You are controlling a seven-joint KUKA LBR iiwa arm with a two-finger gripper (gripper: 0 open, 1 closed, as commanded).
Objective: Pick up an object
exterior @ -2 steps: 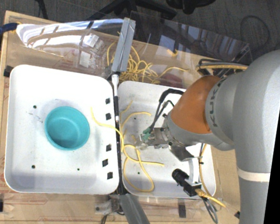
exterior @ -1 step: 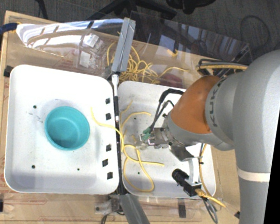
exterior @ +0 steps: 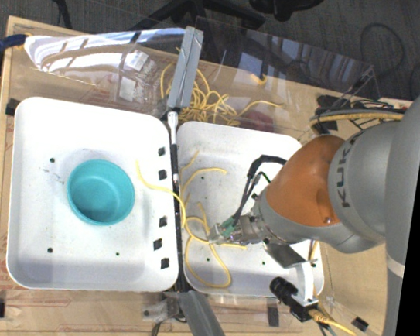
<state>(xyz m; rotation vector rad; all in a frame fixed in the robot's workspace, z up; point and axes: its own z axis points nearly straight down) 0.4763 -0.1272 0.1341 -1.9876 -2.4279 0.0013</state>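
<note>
On the wooden counter (exterior: pixel 41 302), the left white bin (exterior: pixel 26 245) holds a teal bowl (exterior: pixel 101 191), sitting upright a little left of that bin's middle and well apart from its walls. A row of small black clips (exterior: pixel 165 219) runs along the seam where the two bins meet. Just right of that seam, thin yellow strands (exterior: pixel 200 232) loop across the floor of the right white bin (exterior: pixel 221 145), one strand crossing the seam towards the bowl; more of the same yellow strands lie heaped on the counter behind the bins, under clear plastic sheeting (exterior: pixel 94 56). The gripper (exterior: pixel 230 233) is low over the right bin, near its middle, right among the strands, and whether it is open or closed on anything cannot be told from here. Above it sits the orange band (exterior: pixel 309 186) and the grey arm (exterior: pixel 384 181) reaching in from the right.
</note>
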